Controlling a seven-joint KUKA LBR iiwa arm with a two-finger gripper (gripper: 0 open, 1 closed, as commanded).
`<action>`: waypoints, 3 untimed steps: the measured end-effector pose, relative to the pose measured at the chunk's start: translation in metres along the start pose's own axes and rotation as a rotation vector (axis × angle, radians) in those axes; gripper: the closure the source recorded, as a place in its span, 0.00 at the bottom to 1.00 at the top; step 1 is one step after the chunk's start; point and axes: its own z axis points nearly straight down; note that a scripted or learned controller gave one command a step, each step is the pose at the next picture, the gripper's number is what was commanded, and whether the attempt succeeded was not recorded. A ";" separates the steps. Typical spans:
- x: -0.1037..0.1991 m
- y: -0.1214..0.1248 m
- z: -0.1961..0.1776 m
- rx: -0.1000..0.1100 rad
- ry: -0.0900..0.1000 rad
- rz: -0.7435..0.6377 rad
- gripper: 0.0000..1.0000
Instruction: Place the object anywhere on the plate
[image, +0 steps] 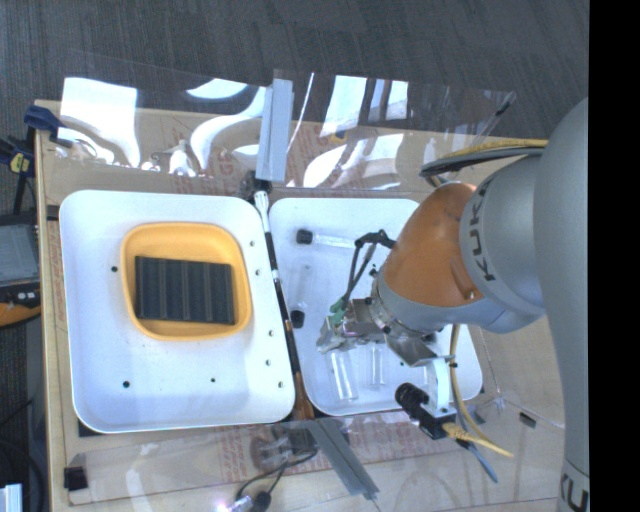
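A yellow plate with rounded corners sits in the left bin. A dark, ribbed rectangular object lies flat on the middle of the plate. My gripper is over the right bin, low near its front wall and well to the right of the plate. Its two pale fingers stand apart, open, with bare white bin floor between them. The orange-banded wrist hides much of the right bin's right half.
A small black-and-white pen-like piece lies at the back of the right bin. A tiny dark bit sits by the bins' shared wall. Cables and a metal bar lie in front of the bins.
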 end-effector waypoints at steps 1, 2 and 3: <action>0.072 0.042 -0.119 -0.007 0.000 -0.068 1.00; 0.078 0.106 -0.039 0.002 -0.002 -0.112 1.00; 0.078 0.107 -0.040 -0.001 -0.002 -0.112 0.00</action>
